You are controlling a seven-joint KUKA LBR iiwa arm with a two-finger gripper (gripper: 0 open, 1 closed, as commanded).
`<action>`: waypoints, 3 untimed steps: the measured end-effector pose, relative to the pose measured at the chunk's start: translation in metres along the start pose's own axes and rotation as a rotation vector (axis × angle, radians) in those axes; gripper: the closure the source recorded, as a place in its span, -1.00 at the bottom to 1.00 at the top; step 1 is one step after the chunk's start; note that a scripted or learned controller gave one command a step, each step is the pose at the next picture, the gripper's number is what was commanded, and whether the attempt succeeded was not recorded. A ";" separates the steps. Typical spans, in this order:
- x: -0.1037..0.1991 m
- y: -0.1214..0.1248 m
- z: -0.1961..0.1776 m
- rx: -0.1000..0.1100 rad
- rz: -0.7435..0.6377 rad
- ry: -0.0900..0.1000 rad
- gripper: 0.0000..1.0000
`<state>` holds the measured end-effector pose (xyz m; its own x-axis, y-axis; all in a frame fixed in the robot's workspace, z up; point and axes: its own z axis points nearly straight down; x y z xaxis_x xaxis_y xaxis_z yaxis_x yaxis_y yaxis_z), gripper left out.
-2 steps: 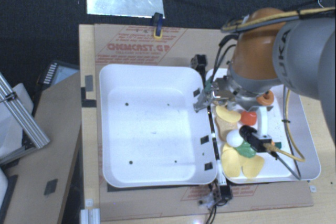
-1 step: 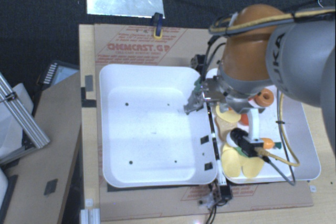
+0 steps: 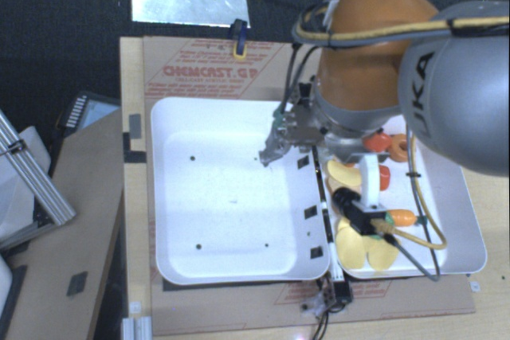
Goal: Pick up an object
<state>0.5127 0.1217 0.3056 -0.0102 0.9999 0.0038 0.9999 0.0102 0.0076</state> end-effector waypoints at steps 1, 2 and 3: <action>0.068 -0.015 0.134 0.020 0.001 -0.005 -1.00; 0.064 -0.011 0.117 0.008 0.009 -0.003 1.00; 0.085 0.015 0.028 -0.002 0.004 0.000 1.00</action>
